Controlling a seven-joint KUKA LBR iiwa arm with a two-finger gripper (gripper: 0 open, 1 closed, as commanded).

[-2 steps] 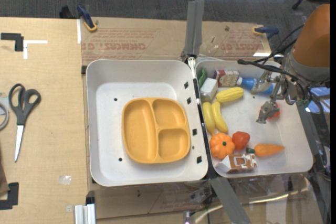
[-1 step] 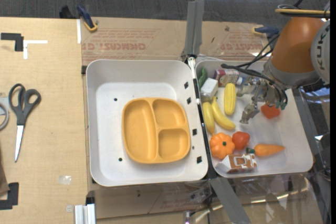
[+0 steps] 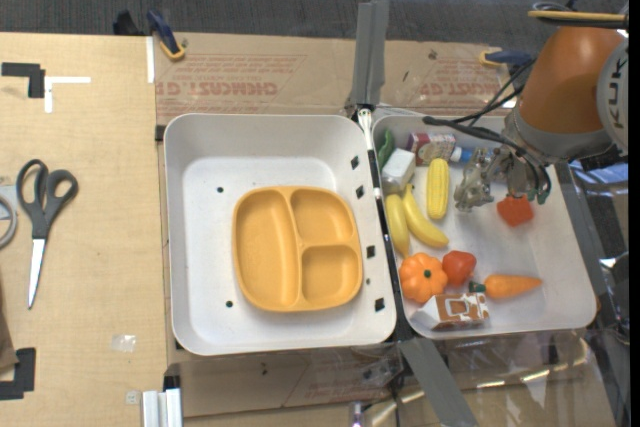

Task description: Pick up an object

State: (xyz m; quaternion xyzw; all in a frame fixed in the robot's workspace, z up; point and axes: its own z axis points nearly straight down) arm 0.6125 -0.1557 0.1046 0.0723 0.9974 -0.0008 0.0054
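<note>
Gripper [image 3: 478,183], grip state unclear, hangs in the right bin [image 3: 565,300]; scissors [image 3: 42,215] lie on the wooden bench [image 3: 80,315]

Two bins [image 3: 190,245]. One yellow plate [image 3: 297,247], one pair of scissors [image 3: 40,215], two bananas [image 3: 420,223], one corn cob [image 3: 437,187], one pumpkin [image 3: 422,277], one carrot [image 3: 510,286], one carton [image 3: 461,310].

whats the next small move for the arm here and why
Probably lower the end effector a little in the right bin. It sits between the corn and a red toy, with nothing seen held yet.
</note>
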